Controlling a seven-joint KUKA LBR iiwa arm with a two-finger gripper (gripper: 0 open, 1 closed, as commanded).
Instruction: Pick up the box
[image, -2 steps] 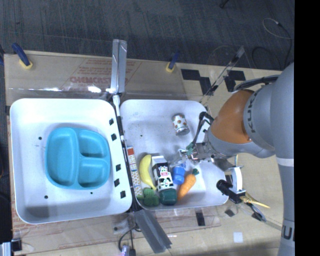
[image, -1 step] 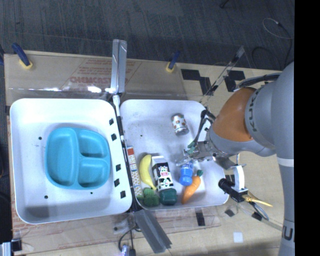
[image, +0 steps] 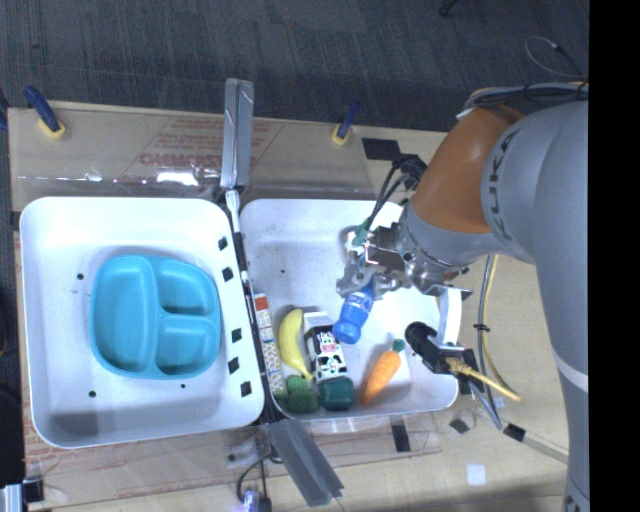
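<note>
The box (image: 325, 352) is a small white carton with a black cow print. It stands in the front part of the right bin (image: 290, 235), between a yellow banana (image: 291, 340) and an orange carrot (image: 381, 371). My gripper (image: 360, 272) hangs over the middle of that bin, up and to the right of the box and apart from it. A blue bottle (image: 353, 316) sits tilted directly under the gripper, with its upper end at the gripper's tip. I cannot make out whether the bottle is held.
Two dark green items (image: 300, 393) (image: 337, 394) lie at the front wall below the box. A narrow printed packet (image: 262, 322) leans along the right bin's left wall. The left bin (image: 50, 240) holds a light blue divided tray (image: 156, 313). A black fixture (image: 425, 345) sits at the right rim.
</note>
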